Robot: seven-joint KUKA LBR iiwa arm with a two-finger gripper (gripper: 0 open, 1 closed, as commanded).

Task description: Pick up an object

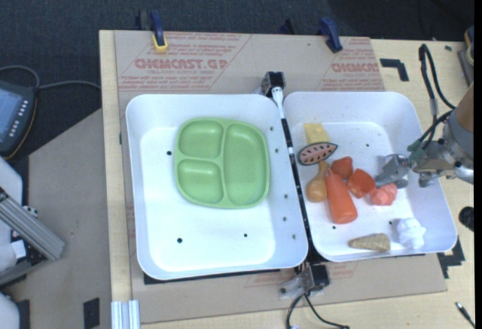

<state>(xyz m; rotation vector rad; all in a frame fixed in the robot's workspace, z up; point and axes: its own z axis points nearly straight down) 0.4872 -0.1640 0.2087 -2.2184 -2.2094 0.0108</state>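
Near edge of the bench point(218, 297): right bin point(361, 105) holds, along its near wall, a tan bread-like piece point(370, 243) and a crumpled white lump point(409, 230) at about 5 o'clock of the bin. Just beyond, an orange carrot-like cylinder point(340, 198), a red piece point(360, 181), a pinkish-red piece point(385, 195), an orange pear-shaped item point(318, 186). Claw point(393, 170) sits at 3 o'clock of the bin, low over the pinkish-red piece; whether it is apart, together or clamped cannot be told from here, and nothing is plainly seen in its grip. Further on, a watermelon slice point(316, 153) and a yellow block point(315, 132) toward 11 o'clock. Left bin point(151, 113) carries a green divided plate point(223, 162), well apart. Judgement: the likely target, the pinkish-red piece, lies touching or just beside the red piece; crowding could let the claw nudge it aside, pinch two things, or close on nothing. The rounded shapes may also slip out on lifting.
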